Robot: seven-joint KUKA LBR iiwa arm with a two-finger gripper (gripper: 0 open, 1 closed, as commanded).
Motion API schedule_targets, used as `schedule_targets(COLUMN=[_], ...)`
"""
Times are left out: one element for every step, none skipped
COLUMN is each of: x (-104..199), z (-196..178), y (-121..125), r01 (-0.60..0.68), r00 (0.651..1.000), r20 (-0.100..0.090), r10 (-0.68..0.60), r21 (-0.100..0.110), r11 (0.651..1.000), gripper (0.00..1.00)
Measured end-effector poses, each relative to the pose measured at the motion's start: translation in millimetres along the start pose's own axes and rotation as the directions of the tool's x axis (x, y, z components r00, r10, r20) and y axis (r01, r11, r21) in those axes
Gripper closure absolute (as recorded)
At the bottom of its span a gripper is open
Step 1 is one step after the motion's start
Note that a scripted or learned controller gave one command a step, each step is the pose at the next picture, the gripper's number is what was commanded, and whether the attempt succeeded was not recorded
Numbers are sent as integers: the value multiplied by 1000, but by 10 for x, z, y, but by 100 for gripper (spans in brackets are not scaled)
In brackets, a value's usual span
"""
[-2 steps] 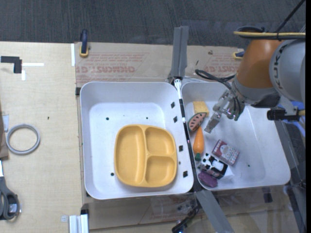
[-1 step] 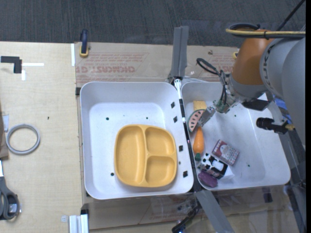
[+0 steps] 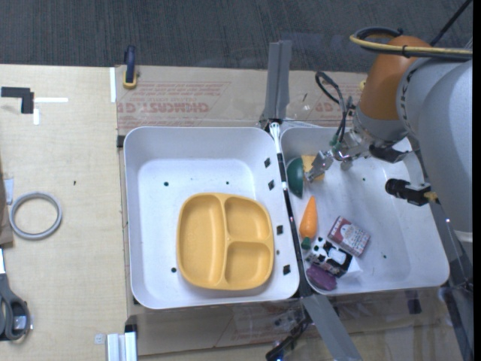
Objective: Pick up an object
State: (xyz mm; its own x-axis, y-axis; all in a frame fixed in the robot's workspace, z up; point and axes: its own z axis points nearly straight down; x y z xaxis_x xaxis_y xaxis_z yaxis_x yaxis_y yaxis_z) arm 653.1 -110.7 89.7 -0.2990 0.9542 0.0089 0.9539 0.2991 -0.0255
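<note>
White bins [image 3: 143, 224] on pale wood bench [image 3: 60, 277] — dark carpet [image 3: 188, 13] behind.

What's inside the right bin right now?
The right bin holds a carrot, a green object, a red-and-white packet, a black-and-white toy and a purple item. The gripper and arm cover its upper part.

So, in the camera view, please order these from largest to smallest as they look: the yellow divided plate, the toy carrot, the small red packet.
1. yellow divided plate, by far the largest
2. toy carrot and small red packet: they look alike in size, so I do not rank them.
</note>
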Motion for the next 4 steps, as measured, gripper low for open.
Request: schedule_targets(x=[2,4,344,335], z=[-143,-140,-12,-101], y=[74,73,-1229,-1231], r01=[3,3,-140,-142], r00=[1000,1000,990,990], r20=[15,14,5,5], r10=[-3,-2,140,142], r21=[-28,-28,-24,-24], r11=[1000,1000,990,990], gripper=[100,0,0,100])
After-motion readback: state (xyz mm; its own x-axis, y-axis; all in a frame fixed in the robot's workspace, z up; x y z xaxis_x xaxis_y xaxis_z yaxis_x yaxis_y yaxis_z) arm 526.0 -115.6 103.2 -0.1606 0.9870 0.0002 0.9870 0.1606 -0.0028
